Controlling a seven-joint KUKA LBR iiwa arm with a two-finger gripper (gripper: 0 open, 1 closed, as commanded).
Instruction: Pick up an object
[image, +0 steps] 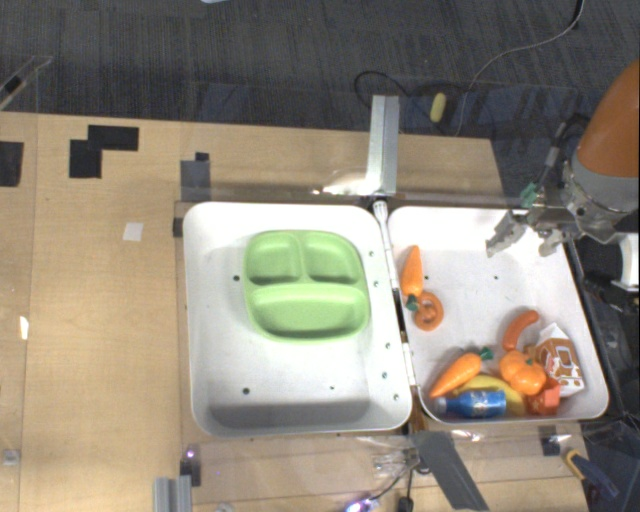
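Hovering at two o'clock over the right bin (470, 250), the gripper (525, 234) has its two fingers spread wide with nothing between them. Toy food is heaped at that bin's five o'clock corner, including a carrot (455, 373) and a blue can (477, 403); a second carrot (411, 271) lies at nine o'clock.

The grey arm with its orange band (612, 140) is cut off by the right edge of the frame, so little beyond the wrist shows. In the lower right corner of the right white bin (480, 270), the yellow banana-like piece (490, 383) lies partly hidden under the blue-and-yellow bottle-shaped toy (474, 403). The print on the small white-and-orange packet (560, 362) is too small to read.
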